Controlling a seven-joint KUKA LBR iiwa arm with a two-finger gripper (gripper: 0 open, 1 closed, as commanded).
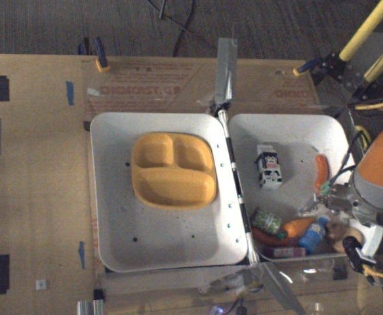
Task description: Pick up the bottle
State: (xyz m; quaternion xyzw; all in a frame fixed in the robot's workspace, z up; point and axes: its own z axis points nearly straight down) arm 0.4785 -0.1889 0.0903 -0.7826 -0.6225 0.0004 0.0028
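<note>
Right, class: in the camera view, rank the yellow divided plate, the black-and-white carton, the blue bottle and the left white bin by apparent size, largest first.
1. left white bin
2. yellow divided plate
3. black-and-white carton
4. blue bottle, though it lies partly hidden among other items, so its place against the carton is unsure.

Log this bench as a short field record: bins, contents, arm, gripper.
left bin: shallow white bin holding a yellow three-compartment plastic plate
right bin: shallow white bin with a small black-and-white carton, orange sausage-shaped toy, carrot toy, green packet, blue-capped bottle
arm: over the right bin's right edge
gripper: fingers unclear
</note>
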